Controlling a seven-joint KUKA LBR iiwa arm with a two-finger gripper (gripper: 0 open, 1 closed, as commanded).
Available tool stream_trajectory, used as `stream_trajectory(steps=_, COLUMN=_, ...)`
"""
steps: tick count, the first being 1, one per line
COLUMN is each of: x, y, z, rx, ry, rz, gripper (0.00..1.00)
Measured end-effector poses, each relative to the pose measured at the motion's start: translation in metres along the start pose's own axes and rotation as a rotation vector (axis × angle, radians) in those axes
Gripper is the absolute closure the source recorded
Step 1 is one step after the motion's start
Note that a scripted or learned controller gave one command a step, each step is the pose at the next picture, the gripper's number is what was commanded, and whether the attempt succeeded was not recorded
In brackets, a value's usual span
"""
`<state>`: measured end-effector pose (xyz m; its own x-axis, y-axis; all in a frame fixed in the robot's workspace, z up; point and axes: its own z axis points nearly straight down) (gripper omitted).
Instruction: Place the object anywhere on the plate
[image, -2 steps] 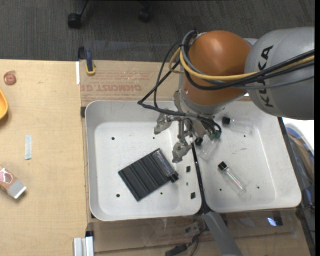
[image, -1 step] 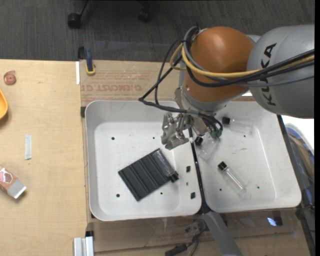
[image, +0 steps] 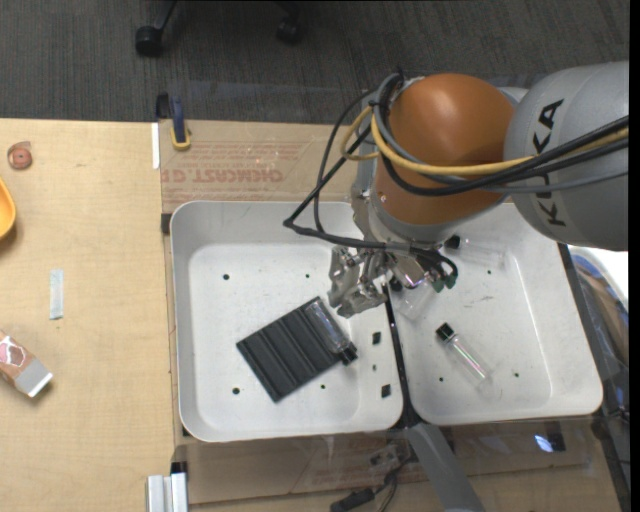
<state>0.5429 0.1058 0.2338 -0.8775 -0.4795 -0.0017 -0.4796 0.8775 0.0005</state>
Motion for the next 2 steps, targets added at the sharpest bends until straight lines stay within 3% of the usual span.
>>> stream_trajectory(steps=1, x=-0.0355, y=0.0435, z=0.0665, rx=-0.001, ry=0.0, rz=-0.332, gripper=1.0)
stream_trajectory(steps=2, x=-0.0354, y=0.0431, z=0.0666, rx=-0.001, ry=0.0, rz=-0.332, gripper=0.0)
